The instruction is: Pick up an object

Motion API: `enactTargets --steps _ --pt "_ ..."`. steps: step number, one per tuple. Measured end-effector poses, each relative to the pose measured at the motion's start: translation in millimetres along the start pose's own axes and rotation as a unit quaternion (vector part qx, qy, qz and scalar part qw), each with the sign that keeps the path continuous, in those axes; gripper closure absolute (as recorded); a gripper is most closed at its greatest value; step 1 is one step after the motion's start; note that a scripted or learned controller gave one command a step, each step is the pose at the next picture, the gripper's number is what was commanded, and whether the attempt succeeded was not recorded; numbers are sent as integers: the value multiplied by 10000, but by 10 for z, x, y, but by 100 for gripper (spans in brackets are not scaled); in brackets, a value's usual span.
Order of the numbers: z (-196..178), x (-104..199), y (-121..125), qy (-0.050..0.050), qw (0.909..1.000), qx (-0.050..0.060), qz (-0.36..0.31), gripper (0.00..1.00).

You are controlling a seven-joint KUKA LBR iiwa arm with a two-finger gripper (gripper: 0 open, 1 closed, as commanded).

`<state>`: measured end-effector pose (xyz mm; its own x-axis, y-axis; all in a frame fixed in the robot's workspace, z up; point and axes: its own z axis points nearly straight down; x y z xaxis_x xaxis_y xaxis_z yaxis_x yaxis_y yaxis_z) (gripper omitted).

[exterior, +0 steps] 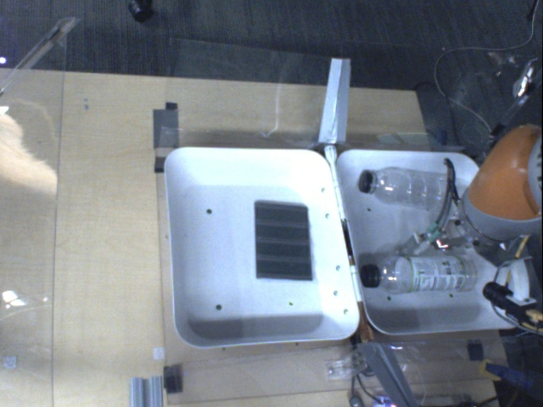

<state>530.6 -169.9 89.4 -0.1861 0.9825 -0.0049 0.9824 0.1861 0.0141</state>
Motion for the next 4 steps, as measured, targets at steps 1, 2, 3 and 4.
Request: enactTargets --steps 1,2,3,4 --pt "5 -253 597 8 9940 41 1095 0" --pt "-766 84 1022 7 9947 34 1024 0" --pt "14 98 537 8 9993 17 383 0" --pt "65 -1 1085 95 9994 303 96 0"
